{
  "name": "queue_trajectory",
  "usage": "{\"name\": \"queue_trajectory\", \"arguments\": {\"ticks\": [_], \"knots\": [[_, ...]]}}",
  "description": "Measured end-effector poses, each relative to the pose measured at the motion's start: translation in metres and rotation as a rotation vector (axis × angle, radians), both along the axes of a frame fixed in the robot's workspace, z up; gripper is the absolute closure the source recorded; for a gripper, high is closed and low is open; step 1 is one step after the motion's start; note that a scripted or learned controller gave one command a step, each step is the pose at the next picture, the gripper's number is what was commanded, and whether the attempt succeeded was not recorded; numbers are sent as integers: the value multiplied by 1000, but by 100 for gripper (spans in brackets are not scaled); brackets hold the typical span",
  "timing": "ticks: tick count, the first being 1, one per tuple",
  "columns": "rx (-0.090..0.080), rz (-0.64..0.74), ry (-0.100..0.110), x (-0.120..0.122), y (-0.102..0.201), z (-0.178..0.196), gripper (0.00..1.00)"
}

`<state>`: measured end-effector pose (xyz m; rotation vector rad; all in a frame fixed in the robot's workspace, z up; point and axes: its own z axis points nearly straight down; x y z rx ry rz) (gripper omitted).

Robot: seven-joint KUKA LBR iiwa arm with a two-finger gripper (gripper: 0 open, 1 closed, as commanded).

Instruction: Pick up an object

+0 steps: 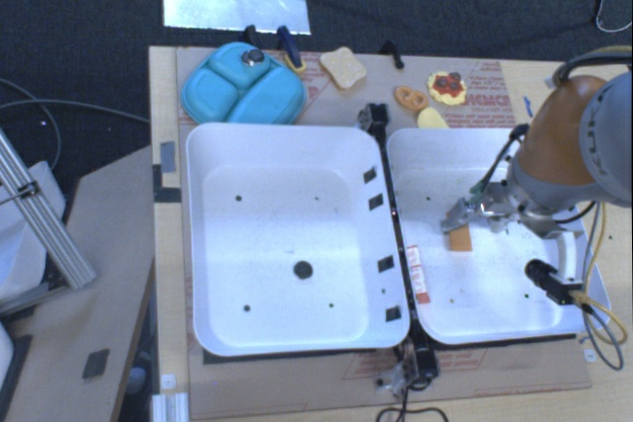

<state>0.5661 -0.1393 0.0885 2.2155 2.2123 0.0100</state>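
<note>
A small orange block [459, 239] lies in the middle of the right bin [495, 321]. My gripper [463, 216] hangs directly over the block's upper edge, touching it or nearly so. The arm reaches in from the right, its orange band above the wrist. The gripper's tip is dark and partly covers the block, so the grip on it cannot be made out. A small dark round piece [303, 269] rests on the floor of the left bin [213, 212].
Behind the bins on the bench lie a blue sectioned dish [242, 86], a slice of toy bread [343, 67], a pretzel [409, 97], a small pizza [447, 87] and a yellow piece [431, 119]. A black clamp bar [391, 212] runs between the bins.
</note>
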Motion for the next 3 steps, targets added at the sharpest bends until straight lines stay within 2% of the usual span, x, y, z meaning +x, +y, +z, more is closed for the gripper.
{"name": "queue_trajectory", "arguments": {"ticks": [1,2,3], "knots": [[-5,2,-5,3,0,11,100],[5,15,2,13,99,101,100],[7,14,3,2,173,169,100]]}}
